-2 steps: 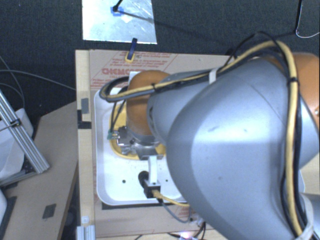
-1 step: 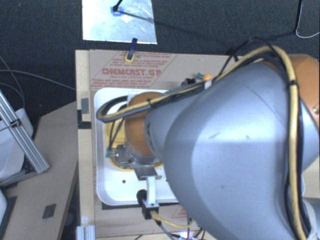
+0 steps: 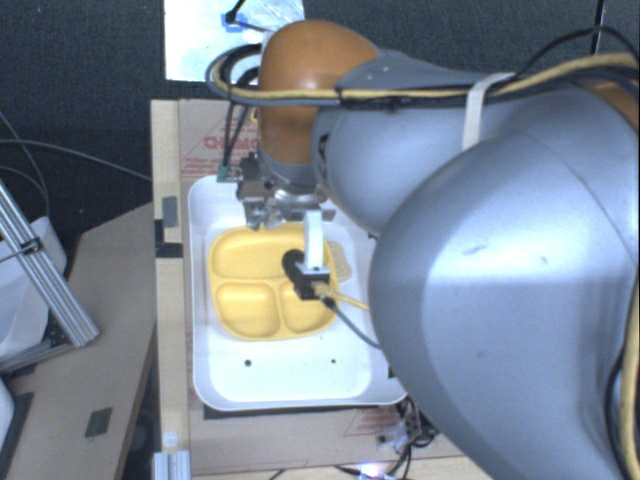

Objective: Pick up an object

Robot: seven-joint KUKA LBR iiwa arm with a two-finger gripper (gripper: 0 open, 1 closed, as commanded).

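Note:
A yellow divided plate (image 3: 250,286) with three compartments lies in the left white bin (image 3: 290,373). My gripper (image 3: 272,213) hangs over the plate's far edge, right above its upper compartment. The arm's large grey body covers the right side of the view and hides part of the plate's right edge. Nothing shows in the gripper's grasp.
The bin's near floor in front of the plate is bare white with two small dark holes. A brown cardboard sheet (image 3: 200,138) borders the bin at the back and left. A metal frame (image 3: 40,278) stands at far left, outside the bin.

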